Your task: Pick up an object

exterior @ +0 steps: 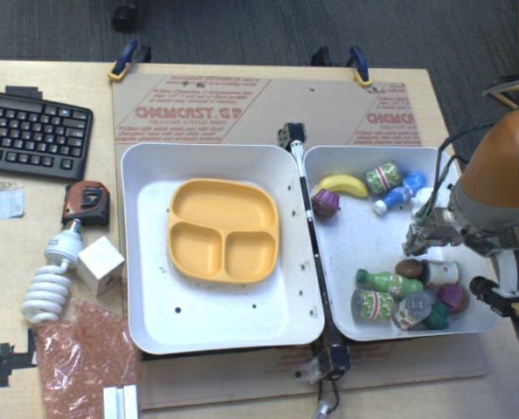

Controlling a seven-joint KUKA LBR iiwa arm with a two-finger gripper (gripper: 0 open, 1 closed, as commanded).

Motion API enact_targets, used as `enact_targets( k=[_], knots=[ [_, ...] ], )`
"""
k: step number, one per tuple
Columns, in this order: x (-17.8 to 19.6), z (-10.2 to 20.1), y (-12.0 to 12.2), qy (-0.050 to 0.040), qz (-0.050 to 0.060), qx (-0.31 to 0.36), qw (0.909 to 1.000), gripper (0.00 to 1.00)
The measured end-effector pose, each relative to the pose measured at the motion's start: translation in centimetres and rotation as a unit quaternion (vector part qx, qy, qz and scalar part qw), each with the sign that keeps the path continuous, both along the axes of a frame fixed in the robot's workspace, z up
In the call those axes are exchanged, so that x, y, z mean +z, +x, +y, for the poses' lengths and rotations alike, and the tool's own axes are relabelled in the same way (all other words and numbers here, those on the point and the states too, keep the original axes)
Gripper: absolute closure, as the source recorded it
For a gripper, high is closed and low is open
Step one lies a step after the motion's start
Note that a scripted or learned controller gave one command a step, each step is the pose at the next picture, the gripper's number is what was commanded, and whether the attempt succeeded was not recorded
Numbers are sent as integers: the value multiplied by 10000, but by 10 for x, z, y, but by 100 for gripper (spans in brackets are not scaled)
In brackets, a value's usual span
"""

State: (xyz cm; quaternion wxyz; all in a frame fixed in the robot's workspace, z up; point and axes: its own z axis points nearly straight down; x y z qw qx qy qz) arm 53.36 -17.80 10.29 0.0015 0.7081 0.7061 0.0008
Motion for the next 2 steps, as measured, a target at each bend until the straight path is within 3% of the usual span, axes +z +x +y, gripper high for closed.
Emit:
enact_targets(
  k=[1,2],
  knots=[
    [71,35,-5,1,5,18,10000,100],
    [56,42,9,1,10,20,10000,100]
  ],
)
